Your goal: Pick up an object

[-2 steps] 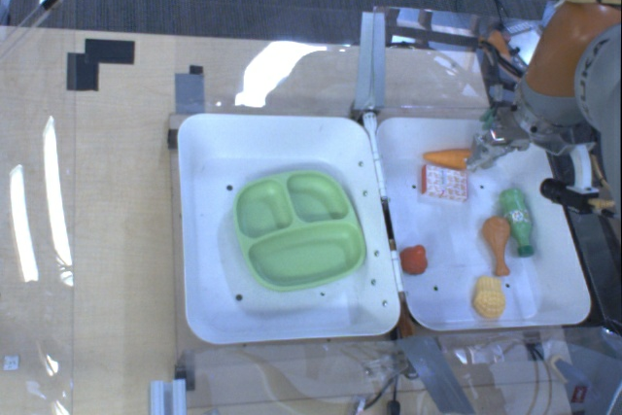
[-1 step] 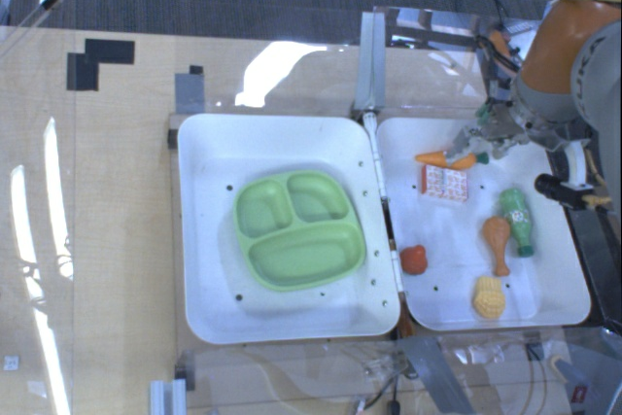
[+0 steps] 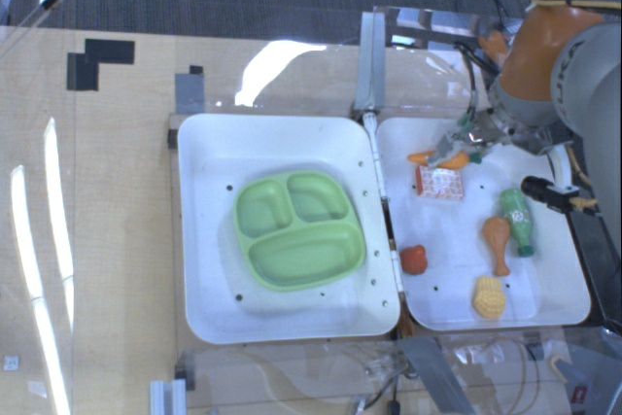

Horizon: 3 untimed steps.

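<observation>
Pincer (image 3: 457, 146) sits low in the right bin (image 3: 544, 311), at its far left part, directly over the carrot (image 3: 424, 156) and red-white carton (image 3: 440, 183). Finger state cannot be determined. Green divided plate (image 3: 299, 230) occupies the left bin (image 3: 209, 209).

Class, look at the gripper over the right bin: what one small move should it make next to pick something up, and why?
Probably lower straight down and close. The gripper hangs at the far side of the right bin, right above the orange carrot and the red-and-white carton. Nothing is visibly held, and those two lie nearest; the green bottle and drumstick lie farther off.
</observation>
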Motion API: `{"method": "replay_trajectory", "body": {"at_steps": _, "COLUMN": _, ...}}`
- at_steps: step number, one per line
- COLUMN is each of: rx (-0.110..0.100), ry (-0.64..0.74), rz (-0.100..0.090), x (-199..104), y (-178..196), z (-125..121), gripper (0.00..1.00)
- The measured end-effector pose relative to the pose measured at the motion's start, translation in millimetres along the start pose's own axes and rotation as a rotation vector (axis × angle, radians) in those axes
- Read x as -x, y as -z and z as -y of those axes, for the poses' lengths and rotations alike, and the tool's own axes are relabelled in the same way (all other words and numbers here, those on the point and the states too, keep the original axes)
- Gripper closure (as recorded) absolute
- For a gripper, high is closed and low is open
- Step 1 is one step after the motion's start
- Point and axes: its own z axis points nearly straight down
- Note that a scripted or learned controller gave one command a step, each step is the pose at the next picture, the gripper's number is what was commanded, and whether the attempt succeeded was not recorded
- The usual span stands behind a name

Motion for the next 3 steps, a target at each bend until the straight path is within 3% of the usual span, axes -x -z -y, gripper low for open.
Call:
{"method": "replay_trajectory", "body": {"at_steps": 1, "rx": -0.006, "ry": 0.003, "rz": -0.002, "x": 0.4, "y": 11.9, "z": 0.3, "gripper": 1.0}}
{"method": "replay_trajectory", "body": {"at_steps": 2, "rx": -0.002, "ry": 0.039, "rz": -0.011, "x": -42.9, "y": 103.5, "z": -10.2, "gripper": 1.0}}
{"method": "replay_trajectory", "body": {"at_steps": 3, "rx": -0.003, "ry": 0.038, "rz": -0.011, "x": -42.8, "y": 102.9, "z": -9.9, "gripper": 0.0}}
